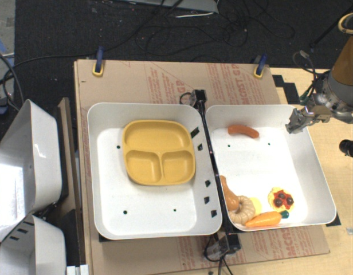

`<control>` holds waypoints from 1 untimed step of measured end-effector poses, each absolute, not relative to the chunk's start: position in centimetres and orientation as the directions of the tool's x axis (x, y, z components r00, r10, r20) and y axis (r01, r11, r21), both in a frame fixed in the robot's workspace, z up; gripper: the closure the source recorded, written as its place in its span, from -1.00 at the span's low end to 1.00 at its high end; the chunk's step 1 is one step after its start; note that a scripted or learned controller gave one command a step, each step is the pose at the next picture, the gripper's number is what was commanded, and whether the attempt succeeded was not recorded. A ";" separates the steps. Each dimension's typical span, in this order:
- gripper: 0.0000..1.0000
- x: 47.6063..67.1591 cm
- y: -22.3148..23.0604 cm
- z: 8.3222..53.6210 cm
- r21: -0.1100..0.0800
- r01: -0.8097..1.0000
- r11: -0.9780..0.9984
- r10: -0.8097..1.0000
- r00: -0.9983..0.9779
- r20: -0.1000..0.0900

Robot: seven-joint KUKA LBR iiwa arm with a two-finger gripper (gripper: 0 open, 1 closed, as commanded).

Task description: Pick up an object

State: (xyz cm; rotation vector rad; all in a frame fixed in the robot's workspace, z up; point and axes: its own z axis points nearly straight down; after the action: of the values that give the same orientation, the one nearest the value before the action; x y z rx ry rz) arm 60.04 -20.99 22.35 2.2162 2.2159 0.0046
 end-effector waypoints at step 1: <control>1.00 60.2 -21.0 27.2 0.007 1.000 0.003 1.000 -0.003 -0.003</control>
State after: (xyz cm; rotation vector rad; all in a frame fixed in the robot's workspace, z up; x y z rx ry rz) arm 60.20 -21.02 27.22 2.2130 2.2193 0.0047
